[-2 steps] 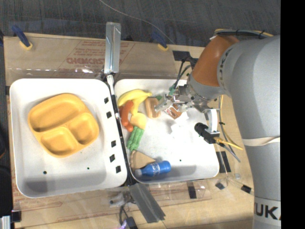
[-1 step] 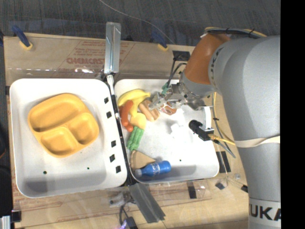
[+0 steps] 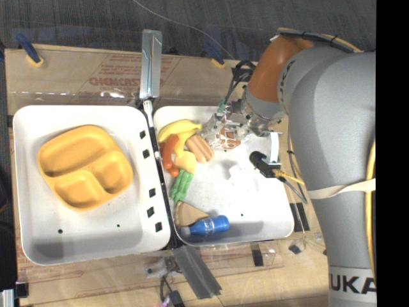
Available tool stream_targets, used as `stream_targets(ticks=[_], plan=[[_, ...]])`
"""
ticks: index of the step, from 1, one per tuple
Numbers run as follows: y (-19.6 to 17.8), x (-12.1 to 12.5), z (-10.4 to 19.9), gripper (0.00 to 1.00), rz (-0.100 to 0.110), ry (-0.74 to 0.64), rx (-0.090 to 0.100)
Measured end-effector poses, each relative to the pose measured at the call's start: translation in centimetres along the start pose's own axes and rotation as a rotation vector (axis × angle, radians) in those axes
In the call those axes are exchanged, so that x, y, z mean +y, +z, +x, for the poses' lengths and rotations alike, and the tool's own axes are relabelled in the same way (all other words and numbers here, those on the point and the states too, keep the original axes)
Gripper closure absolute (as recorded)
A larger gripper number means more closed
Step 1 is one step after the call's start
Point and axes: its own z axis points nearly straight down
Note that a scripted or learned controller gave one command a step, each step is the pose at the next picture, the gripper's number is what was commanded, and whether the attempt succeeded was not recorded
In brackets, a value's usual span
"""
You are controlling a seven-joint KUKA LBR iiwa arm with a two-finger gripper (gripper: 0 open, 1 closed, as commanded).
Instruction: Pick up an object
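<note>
**End effector low in the right bin, beside the toy food**

Reaching in from the right, the grey arm (image 3: 332,120) is bent over the right bin (image 3: 268,216), and its end effector (image 3: 225,132) is seen low inside that bin, near the far wall. Whether it is released or clenched cannot be told, since its tip is a cluttered blur against the white floor, and nothing can be made out as grasped.

Taking the right bin as the landmark, the objects are gathered along its left wall. A yellow banana (image 3: 177,130) lies at the far left corner. A hot dog (image 3: 199,149) is placed just beside the banana, close to the end effector. An orange carrot (image 3: 169,154) and a small yellow piece (image 3: 185,163) lie next to them. A green vegetable (image 3: 181,186) is set nearer the middle of that wall. A blue bottle (image 3: 209,226) lies on its side along the near wall.

Left of the right bin, the left bin (image 3: 38,242) holds a yellow divided tray (image 3: 85,165).
</note>
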Motion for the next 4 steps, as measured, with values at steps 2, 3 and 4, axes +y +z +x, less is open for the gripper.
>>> stream_targets(ticks=[2, 3, 4], plan=[[-12.9, 0.2, 9.1, 0.00, 0.031, 0.404, 0.006], [-7.9, -5.8, 13.8, 0.00, 0.043, 0.377, 0.004], [-5.2, -6.4, 7.1, 0.00, 0.038, 0.362, 0.003]])
